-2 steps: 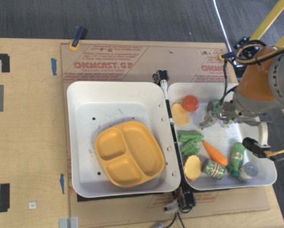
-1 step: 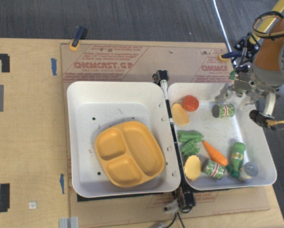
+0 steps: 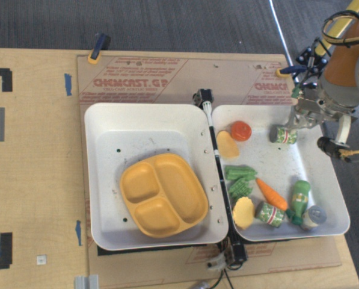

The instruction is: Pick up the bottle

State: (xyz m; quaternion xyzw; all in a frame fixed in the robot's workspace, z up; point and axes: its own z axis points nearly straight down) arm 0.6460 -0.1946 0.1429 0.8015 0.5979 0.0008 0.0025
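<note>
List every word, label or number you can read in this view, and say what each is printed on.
"CHEMCAST GP": red print on the brown sheet behind the left bin.
"CHEMCAST": red print again on that sheet behind the right bin, cut off by the arm.
Smaller red lines under both: too blurred to read.
Labels on the green bottle and small cans: too small to read.

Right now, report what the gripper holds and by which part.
It cannot be told. The gripper sits just above a small can in the right bin; the green bottle lies untouched, farther down the bin.

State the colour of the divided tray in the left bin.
Yellow-orange; the divided tray shows best in the camera view.
</note>
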